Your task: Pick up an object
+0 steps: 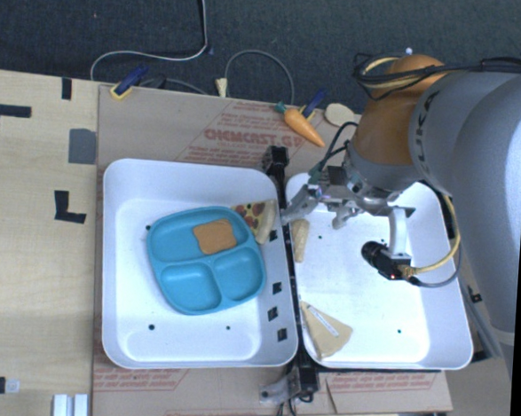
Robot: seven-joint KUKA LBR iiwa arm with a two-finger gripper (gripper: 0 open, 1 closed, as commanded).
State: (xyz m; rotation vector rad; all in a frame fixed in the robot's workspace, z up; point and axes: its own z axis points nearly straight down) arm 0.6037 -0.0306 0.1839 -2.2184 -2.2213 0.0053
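Observation:
My gripper (319, 210) hangs over the upper left part of the right bin (411, 347), open, with nothing visible between its fingers. Just below its left finger (297, 203) a pale beige piece (299, 240) lies by the bin's left wall. A tan wedge-shaped piece (326, 330) rests in the bin's lower left corner. In the left bin (119, 326) a blue divided plate (205, 259) carries a brown square piece (215, 236). A pizza slice (258, 217) leans at that bin's right wall.
An orange carrot (300, 125) and a pale round object (338, 113) lie on the cardboard behind the bins. The arm's grey and orange body (444, 127) covers the upper right of the right bin. A cable (434, 270) loops beside the wrist.

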